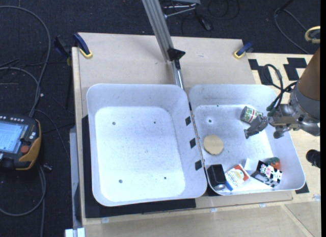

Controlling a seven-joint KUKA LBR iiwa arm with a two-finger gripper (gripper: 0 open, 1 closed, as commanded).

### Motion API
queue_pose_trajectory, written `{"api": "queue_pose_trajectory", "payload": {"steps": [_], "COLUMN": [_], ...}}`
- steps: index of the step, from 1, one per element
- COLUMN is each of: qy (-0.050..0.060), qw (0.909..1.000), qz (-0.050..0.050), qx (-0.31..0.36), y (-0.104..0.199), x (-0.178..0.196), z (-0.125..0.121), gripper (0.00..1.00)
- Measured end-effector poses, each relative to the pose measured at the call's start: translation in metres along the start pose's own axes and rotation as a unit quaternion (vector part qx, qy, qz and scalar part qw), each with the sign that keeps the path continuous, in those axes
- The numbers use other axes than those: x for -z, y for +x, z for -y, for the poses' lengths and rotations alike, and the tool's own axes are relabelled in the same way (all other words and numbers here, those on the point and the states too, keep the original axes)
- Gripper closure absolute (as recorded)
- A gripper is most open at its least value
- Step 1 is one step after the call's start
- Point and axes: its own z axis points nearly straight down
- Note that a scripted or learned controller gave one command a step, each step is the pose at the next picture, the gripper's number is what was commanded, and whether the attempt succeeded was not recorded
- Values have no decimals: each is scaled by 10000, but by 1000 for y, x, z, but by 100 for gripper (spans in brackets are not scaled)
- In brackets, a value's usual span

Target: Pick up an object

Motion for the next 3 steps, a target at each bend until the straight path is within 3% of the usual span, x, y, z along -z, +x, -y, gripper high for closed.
{"api": "queue_pose_trajectory", "payload": {"steps": [1,2,3], "qy": [-36,-4,-37], "qw": [10000,10000,10000], "qz": [10,3,2], "qx": [0,4,15], "y": [-23,-23,23], "x": [154,161,249], "z": [-21,-21,-11], "gripper": [0,100,100]}}
